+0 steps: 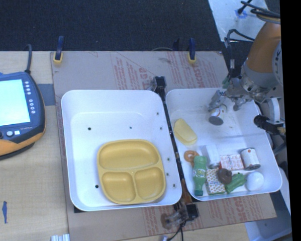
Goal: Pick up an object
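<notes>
Since the task names no one object, you should take the loose things in the right bin [264, 136] as its candidates; all of them lie on this bin's floor, and none sits visibly in the pincer [218, 110]. A small grey round shape [216, 120] sits right at the pincer's tip, but you cannot tell whether it is a loose object or part of the tool. You also cannot tell how far open the pincer is at this slant.

Nearest to the pincer, down and to its left, lies a pale yellow block [185, 131]. Further down on that side you find an orange ring [190, 155] and a green bottle [199, 174]. Below the pincer lie a red-and-white packet [231, 162] and a brown round piece [224, 176]. Down and to its right are a small can [250, 158] and a white ball [254, 180].

Well to the pincer's left, beyond the divide, the left bin [114, 107] holds a yellow divided tray [131, 170]. Farthest left of the pincer, a handheld screen unit [11, 112] rests on the bench [29, 199].
</notes>
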Action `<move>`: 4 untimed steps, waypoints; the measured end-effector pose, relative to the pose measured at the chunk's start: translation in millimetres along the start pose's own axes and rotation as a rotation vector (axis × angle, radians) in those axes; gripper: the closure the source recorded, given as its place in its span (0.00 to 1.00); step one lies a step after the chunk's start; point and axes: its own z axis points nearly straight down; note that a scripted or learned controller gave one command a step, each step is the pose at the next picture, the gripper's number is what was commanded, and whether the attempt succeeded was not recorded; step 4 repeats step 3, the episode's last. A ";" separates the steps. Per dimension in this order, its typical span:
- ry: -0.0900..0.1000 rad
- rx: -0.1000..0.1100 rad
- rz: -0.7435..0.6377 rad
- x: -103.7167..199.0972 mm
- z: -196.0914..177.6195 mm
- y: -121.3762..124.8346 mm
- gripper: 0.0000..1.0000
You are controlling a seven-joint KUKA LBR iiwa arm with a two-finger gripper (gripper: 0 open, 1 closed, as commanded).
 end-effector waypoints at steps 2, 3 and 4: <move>0.000 0.003 -0.005 24.2 27.7 -11.5 1.00; 0.002 0.021 -0.002 90.6 40.0 -2.9 1.00; 0.002 0.021 -0.002 90.6 40.0 -2.9 1.00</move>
